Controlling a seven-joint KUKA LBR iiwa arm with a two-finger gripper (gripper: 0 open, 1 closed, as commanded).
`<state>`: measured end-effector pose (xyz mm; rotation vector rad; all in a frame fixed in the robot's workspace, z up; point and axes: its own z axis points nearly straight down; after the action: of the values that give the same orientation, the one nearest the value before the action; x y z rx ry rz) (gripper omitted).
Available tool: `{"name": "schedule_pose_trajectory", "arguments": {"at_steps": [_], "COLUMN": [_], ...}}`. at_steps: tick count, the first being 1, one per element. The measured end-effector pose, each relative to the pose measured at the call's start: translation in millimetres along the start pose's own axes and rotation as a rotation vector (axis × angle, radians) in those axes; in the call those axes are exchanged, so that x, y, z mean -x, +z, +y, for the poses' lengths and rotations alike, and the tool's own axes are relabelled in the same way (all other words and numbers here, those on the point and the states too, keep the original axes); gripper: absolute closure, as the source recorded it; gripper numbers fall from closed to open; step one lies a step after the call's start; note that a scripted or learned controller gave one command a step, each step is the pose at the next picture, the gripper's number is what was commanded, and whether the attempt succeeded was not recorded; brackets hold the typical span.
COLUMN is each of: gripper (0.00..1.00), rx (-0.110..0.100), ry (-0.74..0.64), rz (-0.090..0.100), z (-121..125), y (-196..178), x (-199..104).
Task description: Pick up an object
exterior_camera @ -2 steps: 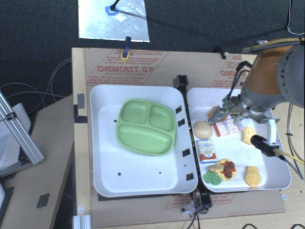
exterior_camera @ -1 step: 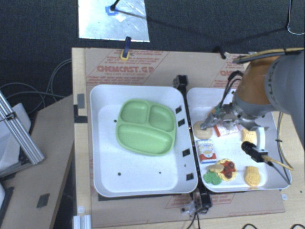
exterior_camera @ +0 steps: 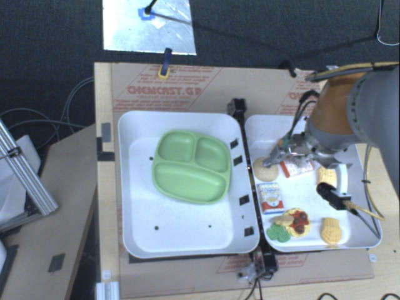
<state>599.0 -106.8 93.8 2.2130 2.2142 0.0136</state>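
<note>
Reaching low into the right bin (exterior_camera: 369, 230), pincer (exterior_camera: 270, 162) poised right above the round cookie (exterior_camera: 265, 170) near the divider, ready for a grab. Opening impossible to judge from up here.

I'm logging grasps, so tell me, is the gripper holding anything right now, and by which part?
It cannot be told. The gripper sits low in the right bin, right by a round tan cookie-like piece, but no object shows between its tips.

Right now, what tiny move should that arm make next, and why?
Probably a short drop straight down. The gripper hangs at the left end of the right bin, just above the round tan cookie, which lies apart from the other toy foods.
</note>
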Motion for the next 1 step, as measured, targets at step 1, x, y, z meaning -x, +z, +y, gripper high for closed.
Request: {"name": "schedule_pose_trajectory", "arguments": {"at_steps": [1], "gripper": [1.00], "rx": [0.016], "ry": [0.000], "rz": [-0.006], "z": [3.7], "y": [-13.1], "x": [1.3]}}
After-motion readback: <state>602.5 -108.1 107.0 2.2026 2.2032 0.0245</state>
